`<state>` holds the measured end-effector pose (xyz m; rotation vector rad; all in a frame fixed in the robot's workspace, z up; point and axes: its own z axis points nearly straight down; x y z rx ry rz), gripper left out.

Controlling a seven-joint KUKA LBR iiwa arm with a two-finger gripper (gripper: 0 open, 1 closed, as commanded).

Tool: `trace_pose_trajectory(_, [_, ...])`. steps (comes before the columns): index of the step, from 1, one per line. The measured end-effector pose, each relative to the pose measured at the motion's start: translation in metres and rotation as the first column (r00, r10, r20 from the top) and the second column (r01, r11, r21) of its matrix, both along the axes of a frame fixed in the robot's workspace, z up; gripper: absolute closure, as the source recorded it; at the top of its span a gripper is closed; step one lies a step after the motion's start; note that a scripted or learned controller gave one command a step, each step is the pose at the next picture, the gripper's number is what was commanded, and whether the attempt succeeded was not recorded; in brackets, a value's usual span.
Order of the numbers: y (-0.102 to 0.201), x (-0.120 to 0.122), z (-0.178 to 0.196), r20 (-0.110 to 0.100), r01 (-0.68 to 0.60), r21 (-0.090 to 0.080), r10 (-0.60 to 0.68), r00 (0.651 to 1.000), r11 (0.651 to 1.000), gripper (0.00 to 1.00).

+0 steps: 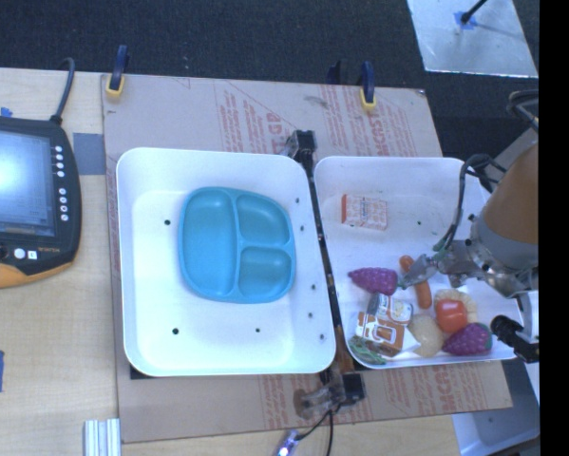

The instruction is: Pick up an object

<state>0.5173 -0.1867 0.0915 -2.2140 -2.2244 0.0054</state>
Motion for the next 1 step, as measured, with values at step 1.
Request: trace_pose_trajectory(1, [-0.0005, 0.0000, 0.0101, -0.003, -0.005, 0.000, 0.005, 1.000, 1.000, 1.00])
